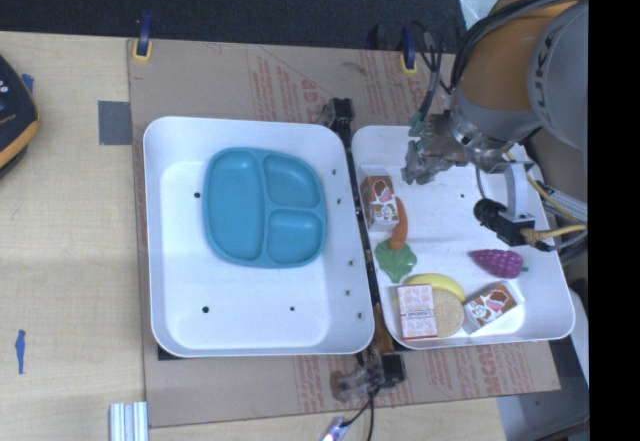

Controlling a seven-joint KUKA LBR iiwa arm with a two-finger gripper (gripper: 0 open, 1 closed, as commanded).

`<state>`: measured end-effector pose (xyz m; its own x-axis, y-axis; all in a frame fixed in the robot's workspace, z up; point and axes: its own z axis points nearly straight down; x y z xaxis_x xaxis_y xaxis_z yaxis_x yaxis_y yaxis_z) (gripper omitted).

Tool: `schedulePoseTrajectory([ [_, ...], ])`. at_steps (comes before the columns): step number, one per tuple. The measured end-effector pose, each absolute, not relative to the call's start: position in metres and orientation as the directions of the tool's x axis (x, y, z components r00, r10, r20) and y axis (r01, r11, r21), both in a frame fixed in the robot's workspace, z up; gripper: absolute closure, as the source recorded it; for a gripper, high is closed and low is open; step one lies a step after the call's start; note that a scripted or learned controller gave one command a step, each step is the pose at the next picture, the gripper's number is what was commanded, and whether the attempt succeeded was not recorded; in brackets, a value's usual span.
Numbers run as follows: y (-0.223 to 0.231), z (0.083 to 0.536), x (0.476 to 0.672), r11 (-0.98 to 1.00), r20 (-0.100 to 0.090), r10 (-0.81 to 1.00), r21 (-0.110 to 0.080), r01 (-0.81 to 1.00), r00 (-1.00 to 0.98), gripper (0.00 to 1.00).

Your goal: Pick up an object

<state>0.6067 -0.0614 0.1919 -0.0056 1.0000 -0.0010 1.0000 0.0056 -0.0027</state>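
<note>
My gripper [421,167] hangs over the back part of the right bin [455,214], above bare white floor, with nothing visible between its fingers. Just to its left and lower lies a small brown snack box [379,200]. Below that box rests a toy carrot [398,234] with green leaves. Purple toy grapes [497,262] sit at the bin's right side. Near the front edge are a yellow banana [437,283], a red-and-white box [416,312], a round cracker [447,313] and another small brown box [492,305].
The left bin [180,259] holds a blue divided plate [265,206]. The grey arm with its orange band [515,34] comes in from the upper right, with cables trailing by the right bin's edge. A yellow-black device [14,119] lies at far left.
</note>
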Motion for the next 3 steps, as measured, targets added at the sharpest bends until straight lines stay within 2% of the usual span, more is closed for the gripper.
schedulePoseTrajectory([
  [1, -0.083, 0.192, 0.566, 0.004, -0.002, 1.000, -0.005, 1.000, -0.004, 1.00],
  [3, -0.083, 0.192, 0.598, 0.004, 0.000, 1.000, -0.002, 1.000, -0.004, 1.00],
])
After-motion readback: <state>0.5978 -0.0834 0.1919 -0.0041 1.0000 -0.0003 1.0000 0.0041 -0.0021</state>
